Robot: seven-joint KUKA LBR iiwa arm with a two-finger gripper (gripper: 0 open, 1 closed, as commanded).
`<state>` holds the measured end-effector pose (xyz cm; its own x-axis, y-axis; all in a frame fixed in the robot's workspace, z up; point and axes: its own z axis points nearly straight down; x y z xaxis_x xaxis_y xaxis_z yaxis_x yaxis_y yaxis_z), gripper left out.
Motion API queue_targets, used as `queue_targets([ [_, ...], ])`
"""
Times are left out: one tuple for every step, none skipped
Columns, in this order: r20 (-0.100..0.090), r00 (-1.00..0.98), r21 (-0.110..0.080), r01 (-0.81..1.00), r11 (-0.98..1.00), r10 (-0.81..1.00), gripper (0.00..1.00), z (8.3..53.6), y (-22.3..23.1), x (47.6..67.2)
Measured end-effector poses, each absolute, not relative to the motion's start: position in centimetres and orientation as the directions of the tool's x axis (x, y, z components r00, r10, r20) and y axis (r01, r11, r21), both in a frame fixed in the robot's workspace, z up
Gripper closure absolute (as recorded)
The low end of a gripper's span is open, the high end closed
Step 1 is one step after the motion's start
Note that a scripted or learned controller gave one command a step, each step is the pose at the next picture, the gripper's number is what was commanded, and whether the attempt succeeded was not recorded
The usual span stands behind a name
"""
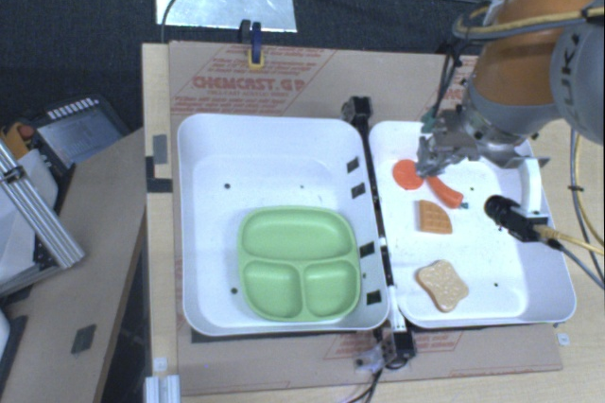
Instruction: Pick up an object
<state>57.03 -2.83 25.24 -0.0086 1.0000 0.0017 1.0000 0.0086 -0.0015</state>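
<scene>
Above right bin [558, 297], gripper [427, 166], near divider

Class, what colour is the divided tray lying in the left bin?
The divided tray is light green, seen clearly in the camera view.

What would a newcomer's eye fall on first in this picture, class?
Probably the green divided plate lying alone in the left bin, bright against the white. Next, the big grey and orange arm reaching in from the right, its hand low over the right bin, close to an orange slice, a waffle and a piece of toast.
</scene>
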Motion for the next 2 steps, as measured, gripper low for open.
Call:
queue_targets([
  [0.002,-0.010,-0.001,1.000,0.010,1.000,1.00,24.0,2.3,55.8],
  [0.002,-0.008,-0.002,1.000,0.008,1.000,1.00,22.6,7.2,52.8],
])
